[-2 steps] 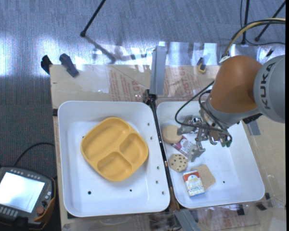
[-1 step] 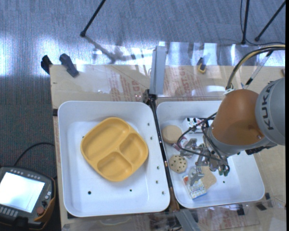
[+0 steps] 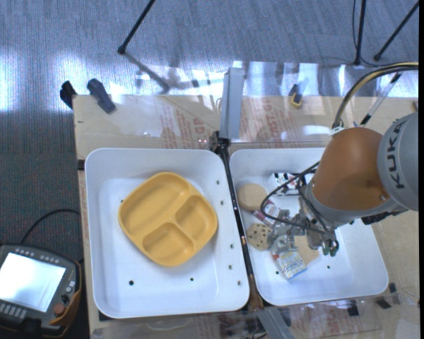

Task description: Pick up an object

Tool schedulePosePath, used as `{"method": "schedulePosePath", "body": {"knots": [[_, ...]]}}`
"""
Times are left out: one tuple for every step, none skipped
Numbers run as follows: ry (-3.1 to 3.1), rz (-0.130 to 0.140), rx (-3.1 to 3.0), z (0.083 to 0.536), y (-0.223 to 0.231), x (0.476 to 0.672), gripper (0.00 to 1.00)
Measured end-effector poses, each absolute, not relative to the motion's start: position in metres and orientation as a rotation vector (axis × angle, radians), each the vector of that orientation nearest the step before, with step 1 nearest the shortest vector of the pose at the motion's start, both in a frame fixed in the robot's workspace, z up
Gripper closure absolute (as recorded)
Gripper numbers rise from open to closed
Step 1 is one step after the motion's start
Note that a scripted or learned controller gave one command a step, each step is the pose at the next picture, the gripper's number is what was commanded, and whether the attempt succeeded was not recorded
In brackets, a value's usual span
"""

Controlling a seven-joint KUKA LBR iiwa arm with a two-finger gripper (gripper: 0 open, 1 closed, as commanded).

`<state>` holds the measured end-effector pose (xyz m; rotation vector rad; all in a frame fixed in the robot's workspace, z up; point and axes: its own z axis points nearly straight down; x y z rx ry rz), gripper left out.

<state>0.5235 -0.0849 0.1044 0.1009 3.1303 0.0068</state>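
Observation:
The arm reaches into the right bin (image 3: 367, 277), and its gripper (image 3: 291, 237) sits low among a small cluster of objects near the bin's middle. Around it lie a tan round piece (image 3: 249, 195), a brown cookie-like disc with holes (image 3: 258, 236), and a small blue-and-white packet (image 3: 292, 264) resting on a tan flat piece. The gripper's body and cables hide its fingertips. A yellow divided plate (image 3: 168, 217) lies in the left bin (image 3: 106, 288).
The orange wrist band (image 3: 350, 175) hangs over the right bin's far right half. A grey upright post (image 3: 232, 104) stands behind the divider between the bins. A teach pendant (image 3: 30, 282) rests off the bench at lower left.

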Motion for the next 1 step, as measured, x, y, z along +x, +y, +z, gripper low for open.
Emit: {"method": "schedulePosePath", "body": {"knots": [[3.126, 0.002, -0.274, 0.1884, 0.0031, 0.5266, 1.00]]}}
